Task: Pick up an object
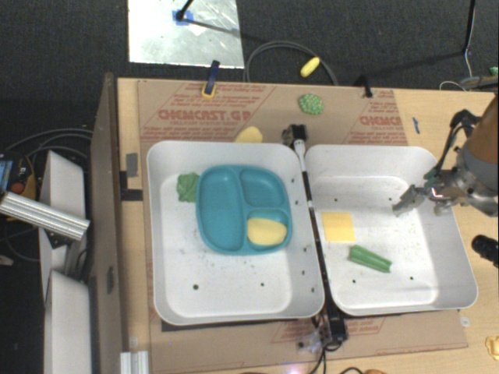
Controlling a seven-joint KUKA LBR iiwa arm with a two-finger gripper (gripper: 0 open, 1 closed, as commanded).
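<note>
The right bin has lots of bare white floor, with just a flat yellow square and a green stick lying near its left and bottom parts. The left bin is crowded by a big blue tray holding a yellow lump. A green bit touches the tray's left edge.

Dark carpeted floor around the bench, brown printed cardboard sheet covering the bench top, reflective metal plate on the floor at 11 o'clock, black cables at 9 o'clock
</note>
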